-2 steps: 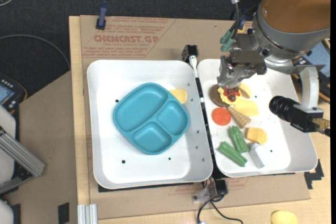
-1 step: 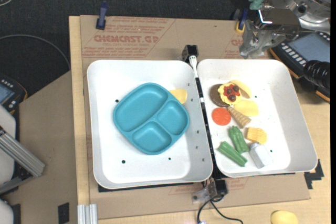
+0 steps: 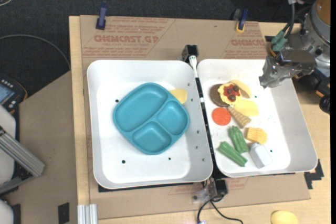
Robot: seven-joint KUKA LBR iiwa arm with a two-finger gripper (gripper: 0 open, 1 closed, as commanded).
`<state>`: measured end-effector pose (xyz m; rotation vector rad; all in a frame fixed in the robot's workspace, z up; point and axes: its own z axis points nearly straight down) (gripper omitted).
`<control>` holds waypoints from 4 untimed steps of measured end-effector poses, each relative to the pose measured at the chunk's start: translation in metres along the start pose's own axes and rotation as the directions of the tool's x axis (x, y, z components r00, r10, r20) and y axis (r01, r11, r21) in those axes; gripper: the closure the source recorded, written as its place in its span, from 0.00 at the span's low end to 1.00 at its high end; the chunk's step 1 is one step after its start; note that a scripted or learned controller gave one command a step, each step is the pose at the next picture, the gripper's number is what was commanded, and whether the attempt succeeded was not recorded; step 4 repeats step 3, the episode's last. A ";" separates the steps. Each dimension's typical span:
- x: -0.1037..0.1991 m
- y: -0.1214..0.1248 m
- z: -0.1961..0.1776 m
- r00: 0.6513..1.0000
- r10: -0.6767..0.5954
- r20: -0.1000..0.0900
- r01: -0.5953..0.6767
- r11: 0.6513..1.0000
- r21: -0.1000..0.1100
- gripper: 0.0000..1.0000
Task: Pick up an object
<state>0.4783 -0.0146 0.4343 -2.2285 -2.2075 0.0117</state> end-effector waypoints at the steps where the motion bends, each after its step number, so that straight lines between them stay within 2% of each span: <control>1: 0.036 0.000 -0.107 1.000 -0.013 -0.003 0.013 1.000 -0.024 1.00; 2: -0.087 0.005 0.047 1.000 0.004 -0.001 -0.004 1.000 0.004 1.00; 3: -0.044 0.018 -0.074 1.000 -0.014 -0.001 0.014 1.000 -0.026 1.00; 4: -0.044 0.018 -0.074 1.000 -0.014 -0.001 0.014 1.000 -0.026 1.00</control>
